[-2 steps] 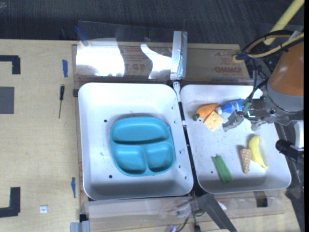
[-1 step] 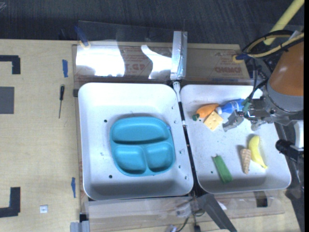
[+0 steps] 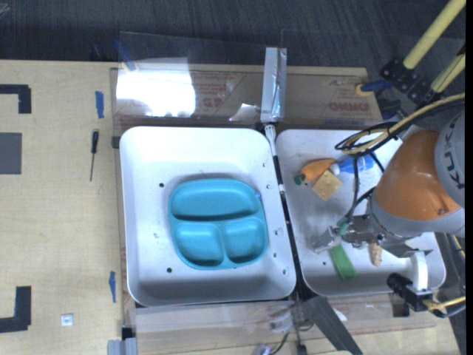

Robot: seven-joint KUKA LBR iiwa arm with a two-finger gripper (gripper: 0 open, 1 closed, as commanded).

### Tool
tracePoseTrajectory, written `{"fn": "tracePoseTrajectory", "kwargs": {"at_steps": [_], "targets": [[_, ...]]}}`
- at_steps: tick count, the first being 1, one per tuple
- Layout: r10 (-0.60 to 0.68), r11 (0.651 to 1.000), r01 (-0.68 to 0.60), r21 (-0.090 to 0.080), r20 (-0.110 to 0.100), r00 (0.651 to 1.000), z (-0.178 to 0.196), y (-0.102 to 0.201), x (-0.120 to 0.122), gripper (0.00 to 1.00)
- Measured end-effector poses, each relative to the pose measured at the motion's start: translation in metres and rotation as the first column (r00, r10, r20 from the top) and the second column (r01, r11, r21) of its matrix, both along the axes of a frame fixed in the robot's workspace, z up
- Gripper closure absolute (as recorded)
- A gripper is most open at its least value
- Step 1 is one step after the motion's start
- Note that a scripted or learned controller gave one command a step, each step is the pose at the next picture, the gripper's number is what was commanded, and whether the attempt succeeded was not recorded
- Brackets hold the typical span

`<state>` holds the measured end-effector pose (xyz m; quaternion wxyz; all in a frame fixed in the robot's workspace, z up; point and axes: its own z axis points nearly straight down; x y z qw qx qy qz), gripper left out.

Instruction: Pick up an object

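On the left, the wooden tabletop (image 3: 52, 220) carries black corner marks, blue tape pieces and a thin dark screwdriver (image 3: 93, 152). Next comes the left bin (image 3: 140, 198), white and shallow; a blue divided tray (image 3: 217, 222) with three compartments lies in its middle. A clear upright panel (image 3: 273, 86) stands behind the place where both bins meet.

The right bin (image 3: 310, 268) holds several small things. Near its back are an orange carrot-like piece (image 3: 316, 170), a tan block (image 3: 327, 186) touching it, and a white and blue item (image 3: 357, 165) partly under cables. Nearer the front lies a green object (image 3: 341, 261), tilted, and a small tan piece (image 3: 375, 254) beside it.

The end effector (image 3: 347, 233) is low in the right bin, just above the green object; whether it is released or clenched, I cannot tell. Further right, the orange band of the arm (image 3: 414, 183) covers part of this bin
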<state>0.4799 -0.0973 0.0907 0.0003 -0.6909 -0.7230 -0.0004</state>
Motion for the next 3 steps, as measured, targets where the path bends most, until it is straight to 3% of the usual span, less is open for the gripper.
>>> {"fn": "tracePoseTrajectory", "kwargs": {"at_steps": [1, 2, 3], "targets": [[0.326, 0.945, -0.326, -0.004, 0.005, 0.945, -0.003, -0.003, 0.041, 0.0], [-0.053, 0.999, 0.053, 0.0, 0.01, 0.999, -0.003, -0.004, 0.003, 0.0], [-0.299, 0.954, 0.299, -0.002, -0.002, 0.954, 0.009, -0.014, 0.016, 0.0]]}}
